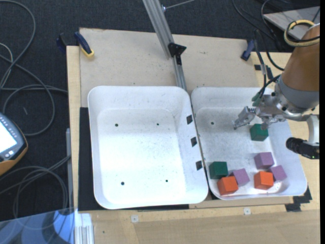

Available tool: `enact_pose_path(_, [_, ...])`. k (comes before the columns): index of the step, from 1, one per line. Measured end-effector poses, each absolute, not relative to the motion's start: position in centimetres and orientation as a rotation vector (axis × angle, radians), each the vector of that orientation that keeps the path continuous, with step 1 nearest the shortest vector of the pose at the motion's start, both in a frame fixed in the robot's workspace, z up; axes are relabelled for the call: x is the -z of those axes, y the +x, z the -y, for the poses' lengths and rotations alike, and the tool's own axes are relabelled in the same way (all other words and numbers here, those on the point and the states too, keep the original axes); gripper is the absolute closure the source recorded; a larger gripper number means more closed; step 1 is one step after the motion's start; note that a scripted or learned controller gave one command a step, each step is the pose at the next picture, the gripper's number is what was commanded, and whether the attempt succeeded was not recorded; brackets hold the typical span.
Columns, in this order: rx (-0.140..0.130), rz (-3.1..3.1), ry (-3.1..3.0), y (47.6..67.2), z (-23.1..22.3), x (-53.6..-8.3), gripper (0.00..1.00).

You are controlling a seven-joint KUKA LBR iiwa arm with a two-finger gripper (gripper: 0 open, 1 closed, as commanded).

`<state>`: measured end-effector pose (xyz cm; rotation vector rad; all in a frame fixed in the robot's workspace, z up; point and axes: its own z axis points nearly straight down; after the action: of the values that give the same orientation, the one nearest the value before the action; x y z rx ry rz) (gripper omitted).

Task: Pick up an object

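No legible text, label, brand, number or sign found. Lit screen (7, 139) at left edge: content too blurred to be read.

At the right edge of the frame the arm (304, 70) is cut off above its orange band, its wrist covers part of the right bin's (213, 98) far rim, and a glowing device (7, 141) is cropped at the left edge.

My surroundings: a pale wooden bench board (127, 60) on dark carpeted floor (30, 44) (strewn with black cables (20, 85)); a slanted grey metal pole (157, 19) crosses above.
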<state>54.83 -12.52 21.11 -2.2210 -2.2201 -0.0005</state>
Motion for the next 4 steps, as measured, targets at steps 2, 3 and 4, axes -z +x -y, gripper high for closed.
enact_pose_path(2, [0.01, 2.229, -2.223, 48.1, 7.9, -30.0, 0.0])
enact_pose_path(3, [0.01, 2.229, -2.228, 48.1, 10.8, -44.2, 0.0])
enact_pose_path(4, [0.002, 2.225, -2.226, 53.2, 13.4, -44.4, 0.0])
